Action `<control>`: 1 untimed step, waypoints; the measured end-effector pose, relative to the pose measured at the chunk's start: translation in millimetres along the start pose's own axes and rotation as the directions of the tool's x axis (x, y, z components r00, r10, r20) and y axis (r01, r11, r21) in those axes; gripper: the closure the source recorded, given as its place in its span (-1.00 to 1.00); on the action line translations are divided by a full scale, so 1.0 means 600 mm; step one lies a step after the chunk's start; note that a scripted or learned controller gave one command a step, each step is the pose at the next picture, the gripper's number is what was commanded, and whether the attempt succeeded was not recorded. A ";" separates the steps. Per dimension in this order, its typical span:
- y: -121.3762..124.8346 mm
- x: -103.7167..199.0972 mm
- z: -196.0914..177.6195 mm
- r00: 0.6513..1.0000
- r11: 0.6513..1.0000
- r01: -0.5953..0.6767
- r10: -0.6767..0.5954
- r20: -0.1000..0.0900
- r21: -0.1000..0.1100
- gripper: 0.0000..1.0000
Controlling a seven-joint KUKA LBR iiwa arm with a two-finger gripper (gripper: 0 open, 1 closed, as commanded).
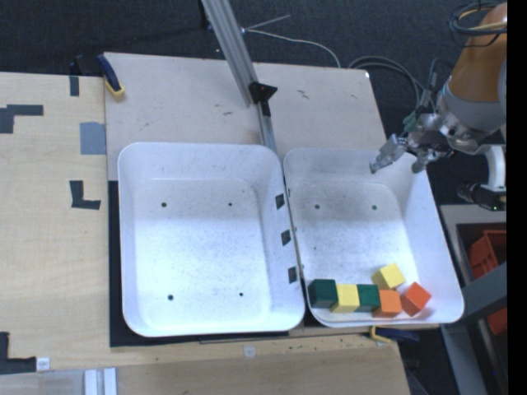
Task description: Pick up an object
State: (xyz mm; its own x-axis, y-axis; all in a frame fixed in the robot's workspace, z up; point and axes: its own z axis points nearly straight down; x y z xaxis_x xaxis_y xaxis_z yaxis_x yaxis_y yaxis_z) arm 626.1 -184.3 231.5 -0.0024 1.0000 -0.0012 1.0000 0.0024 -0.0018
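Hovering at the upper right of the frame, the gripper [398, 156] hangs open and empty above the right bin [346, 220]. Approach seems underway. Next, it likely must descend toward the blocks [367, 293] at lower right.

The arm [480, 64] carried a rounded orange band over a pale grey wrist section, with a thin dark cable looping above the orange part near the frame's top right corner. Below the grey section sat a cluttered metallic head of small silver and dark fittings, with thin wires running along it. From that head the gripper [397, 160] extended as slim grey metal fingers [384, 159], tapered toward their tips and duller than the glossy shell of the arm above them.
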 end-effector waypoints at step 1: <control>-0.123 0.033 0.190 1.000 1.000 -0.002 0.002 -0.005 0.011 -1.00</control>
State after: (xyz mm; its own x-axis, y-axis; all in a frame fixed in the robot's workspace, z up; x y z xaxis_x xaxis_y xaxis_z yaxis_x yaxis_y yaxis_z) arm 551.7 -164.8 117.9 0.0000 1.0000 0.0033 0.9999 0.0001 -0.0124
